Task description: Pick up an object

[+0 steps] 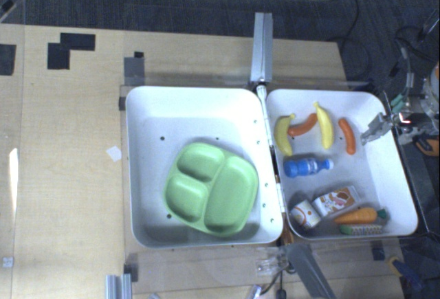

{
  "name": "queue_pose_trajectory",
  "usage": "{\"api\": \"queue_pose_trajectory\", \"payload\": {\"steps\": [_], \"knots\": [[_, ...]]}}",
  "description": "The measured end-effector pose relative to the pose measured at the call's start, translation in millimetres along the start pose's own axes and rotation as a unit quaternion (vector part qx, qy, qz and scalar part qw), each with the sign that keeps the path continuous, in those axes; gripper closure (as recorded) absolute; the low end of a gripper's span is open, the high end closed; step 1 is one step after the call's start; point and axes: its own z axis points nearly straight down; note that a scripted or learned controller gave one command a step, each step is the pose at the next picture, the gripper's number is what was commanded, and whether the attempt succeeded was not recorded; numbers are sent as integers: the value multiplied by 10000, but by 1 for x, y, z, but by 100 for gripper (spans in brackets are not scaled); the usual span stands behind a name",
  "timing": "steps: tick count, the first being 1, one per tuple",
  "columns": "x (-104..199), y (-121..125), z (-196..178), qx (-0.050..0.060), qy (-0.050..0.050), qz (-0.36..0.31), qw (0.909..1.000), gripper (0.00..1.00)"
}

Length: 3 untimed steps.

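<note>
Gripper (380, 127) sat over the right bin's (405, 203) right rim, holding nothing; jaw opening could not be told. Nearest object, an orange sausage (347, 135), lay in that bin just left, apart from it.

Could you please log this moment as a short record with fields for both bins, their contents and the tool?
left bin: green divided plate
right bin: two bananas, two sausages, blue bottle, small carton, carrot
tool: at the right bin's right rim, upper part
held item: none visible between its fingers
</note>
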Motion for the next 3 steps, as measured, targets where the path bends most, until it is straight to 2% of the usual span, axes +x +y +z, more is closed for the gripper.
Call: {"api": "queue_pose_trajectory", "payload": {"steps": [1, 2, 3], "knots": [[21, 42, 157, 3, 9, -325, 9995, 0], [22, 44, 149, 4, 11, -329, 9995, 100], [28, 102, 35, -23, -5, -245, 9997, 100]]}}
